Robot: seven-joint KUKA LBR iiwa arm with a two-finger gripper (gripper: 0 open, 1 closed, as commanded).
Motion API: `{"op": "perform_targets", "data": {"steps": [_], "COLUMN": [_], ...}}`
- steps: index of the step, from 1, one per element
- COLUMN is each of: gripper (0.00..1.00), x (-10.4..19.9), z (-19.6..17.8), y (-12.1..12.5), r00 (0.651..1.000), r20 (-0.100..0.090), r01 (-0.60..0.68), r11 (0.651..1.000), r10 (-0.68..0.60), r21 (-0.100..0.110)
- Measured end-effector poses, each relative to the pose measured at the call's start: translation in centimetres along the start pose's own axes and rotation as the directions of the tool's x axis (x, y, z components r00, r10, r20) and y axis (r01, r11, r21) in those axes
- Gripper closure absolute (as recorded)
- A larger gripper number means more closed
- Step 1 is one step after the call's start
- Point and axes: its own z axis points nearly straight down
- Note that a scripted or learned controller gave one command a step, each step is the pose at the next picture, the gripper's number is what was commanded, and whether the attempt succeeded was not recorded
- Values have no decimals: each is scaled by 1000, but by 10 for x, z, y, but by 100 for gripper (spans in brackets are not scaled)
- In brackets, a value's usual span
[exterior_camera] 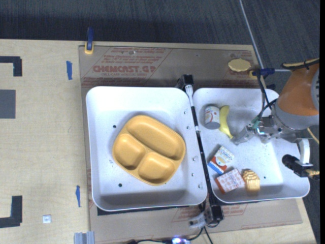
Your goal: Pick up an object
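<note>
From the camera above, my arm (299, 98) reaches in from the right over the right bin (284, 189), its orange band above the grey wrist; my gripper (247, 134) hangs low over the bin's middle, just beside the lower tip of a yellow banana (224, 121); whether it is open or closed I cannot tell from here, and nothing is visibly held in it.

The banana lies near the bin's left wall, tilted, touching or nearly touching a small white can (211, 114) on its left; nearer the front of the same bin sits a red, white and blue carton (221, 160), with a red-patterned packet (229, 180) just in front of it and a small golden waffle-like piece (251, 180) beside that packet on the right.

The left bin (101, 151) holds a yellow divided tray (148, 149), lying at a slant near its centre with three compartments facing up.

Both bins rest side by side on a brown board (127, 65) printed with red lettering, laid on the pale tabletop (40, 151); a tan disc (239, 65) lies on the board behind the right bin.
</note>
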Motion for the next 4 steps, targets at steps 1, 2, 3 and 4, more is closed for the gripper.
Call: {"op": "perform_targets", "data": {"steps": [1, 2, 3, 4], "gripper": [0, 0, 100, 0], "x": [23, 65, 67, 67], "z": [0, -2, -11, -11], "y": [-85, -83, -82, -82], "r00": [1000, 1000, 1000, 1000], "r20": [-1, 10, 6, 6], "r01": [0, -5, -3, -4], "r11": [1000, 1000, 1000, 1000], "r10": [0, 5, 3, 4], "r21": [0, -7, -11, -10]}}
